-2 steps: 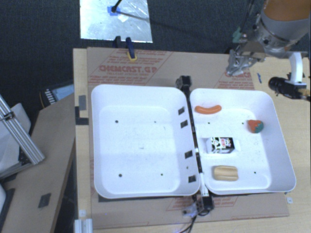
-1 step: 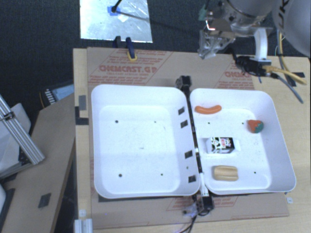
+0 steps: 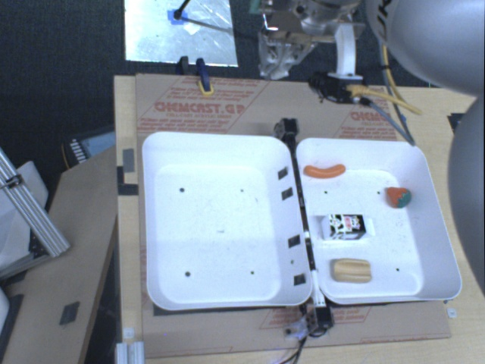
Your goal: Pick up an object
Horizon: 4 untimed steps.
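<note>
The right bin (image 3: pixel 432 203) holds several objects. An orange sausage-shaped piece (image 3: pixel 324 171) lies near its back left corner. A small red-and-teal object (image 3: pixel 398 196) sits toward the right wall. A black-and-white printed packet (image 3: pixel 347 227) lies in the middle, and a tan bread-like block (image 3: pixel 352 271) rests near the front. My gripper (image 3: pixel 279 58) hangs high above the back of the bench, behind both bins, far from all of these objects. Nothing shows between its fingers.
The left bin (image 3: pixel 163 203) stands beside the right one, joined by a black clip strip (image 3: pixel 295 218). A shiny metal sheet (image 3: pixel 180 20) lies at the back left. Yellow cables (image 3: pixel 386 101) trail behind the right bin. The grey arm fills the upper right.
</note>
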{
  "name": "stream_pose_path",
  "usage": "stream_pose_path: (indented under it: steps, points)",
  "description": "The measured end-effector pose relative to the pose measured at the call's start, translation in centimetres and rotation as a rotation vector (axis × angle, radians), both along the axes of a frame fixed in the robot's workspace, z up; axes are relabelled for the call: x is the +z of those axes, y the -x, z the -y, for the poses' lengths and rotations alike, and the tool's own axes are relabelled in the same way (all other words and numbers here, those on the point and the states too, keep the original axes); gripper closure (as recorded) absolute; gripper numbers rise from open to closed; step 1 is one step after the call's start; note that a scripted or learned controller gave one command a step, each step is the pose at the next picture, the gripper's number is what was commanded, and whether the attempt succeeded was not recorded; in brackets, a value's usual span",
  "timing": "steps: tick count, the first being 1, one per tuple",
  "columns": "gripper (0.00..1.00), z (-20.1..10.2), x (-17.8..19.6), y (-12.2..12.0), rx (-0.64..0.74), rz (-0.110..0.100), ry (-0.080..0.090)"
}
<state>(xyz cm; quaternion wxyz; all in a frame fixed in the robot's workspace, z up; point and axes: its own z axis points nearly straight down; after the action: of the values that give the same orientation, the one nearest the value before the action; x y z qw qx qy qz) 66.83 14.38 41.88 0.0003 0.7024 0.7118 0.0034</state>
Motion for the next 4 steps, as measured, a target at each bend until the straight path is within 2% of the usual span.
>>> stream_pose_path:
  steps: [1, 2, 3, 4]
  points:
    - [1.0, 1.3, -12.3, 4.7, -0.014, -0.019, 0.007]
    - [1.0, -7.2, -7.0, 6.4, -0.001, 0.0, -0.001]
    - [1.0, -9.2, -11.5, 6.8, -0.007, -0.007, 0.004]
    - [1.0, -9.0, 3.0, 0.1, -0.008, 0.015, -0.001]
